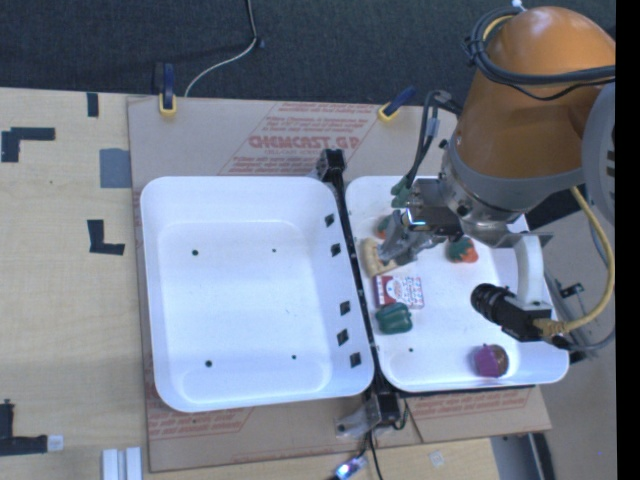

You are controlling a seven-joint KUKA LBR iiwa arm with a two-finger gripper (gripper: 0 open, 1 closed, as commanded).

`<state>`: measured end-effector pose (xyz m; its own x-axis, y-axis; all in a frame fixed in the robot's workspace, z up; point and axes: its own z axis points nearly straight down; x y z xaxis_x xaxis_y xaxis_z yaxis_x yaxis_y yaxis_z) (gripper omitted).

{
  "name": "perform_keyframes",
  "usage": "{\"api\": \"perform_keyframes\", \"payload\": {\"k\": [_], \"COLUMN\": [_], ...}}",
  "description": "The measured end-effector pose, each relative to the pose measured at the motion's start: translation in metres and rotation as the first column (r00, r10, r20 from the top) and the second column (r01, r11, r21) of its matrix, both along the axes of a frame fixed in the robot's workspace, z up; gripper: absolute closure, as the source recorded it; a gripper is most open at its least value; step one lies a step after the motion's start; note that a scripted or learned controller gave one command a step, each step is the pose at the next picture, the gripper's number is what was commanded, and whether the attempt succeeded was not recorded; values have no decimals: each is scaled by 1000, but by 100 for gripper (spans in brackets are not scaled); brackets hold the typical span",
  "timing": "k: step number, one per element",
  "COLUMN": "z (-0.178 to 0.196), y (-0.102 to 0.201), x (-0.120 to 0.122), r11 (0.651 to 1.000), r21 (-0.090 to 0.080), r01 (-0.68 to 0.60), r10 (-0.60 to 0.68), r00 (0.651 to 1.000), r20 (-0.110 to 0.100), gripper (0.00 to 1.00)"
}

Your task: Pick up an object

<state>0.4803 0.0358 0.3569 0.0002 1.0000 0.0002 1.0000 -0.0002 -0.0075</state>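
The grey metal pincer (402, 243) hangs low over the right white plastic bin (440, 363), near its left wall, and I cannot tell its state. Just below it lie a red and white card (400, 290), a small green pepper toy (393, 318), and farther right a purple round toy (489, 361).

A: Lighting even and bright, overhead. The left bin (240, 288) is washed near-white, its inner contours faint.

B: Noted. Shadows soft; a darker one sits under the arm (530, 118) on the right bin (440, 353). Image slightly soft and grainy, small objects lacking detail.
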Motion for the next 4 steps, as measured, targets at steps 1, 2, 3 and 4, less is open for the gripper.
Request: {"api": "perform_keyframes", "payload": {"k": [1,2,3,4], "z": [36,72,185,71], "y": [32,68,102,177], "x": [41,10,5,2], "r11": [1000,1000,1000,1000], "r21": [0,1,4,-4], "r01": [-4,-6,-6,-9], "r10": [4,6,6,9], "r00": [1000,1000,1000,1000], "r20": [11,9,20,-4], "gripper": [100,100,100,100]}}
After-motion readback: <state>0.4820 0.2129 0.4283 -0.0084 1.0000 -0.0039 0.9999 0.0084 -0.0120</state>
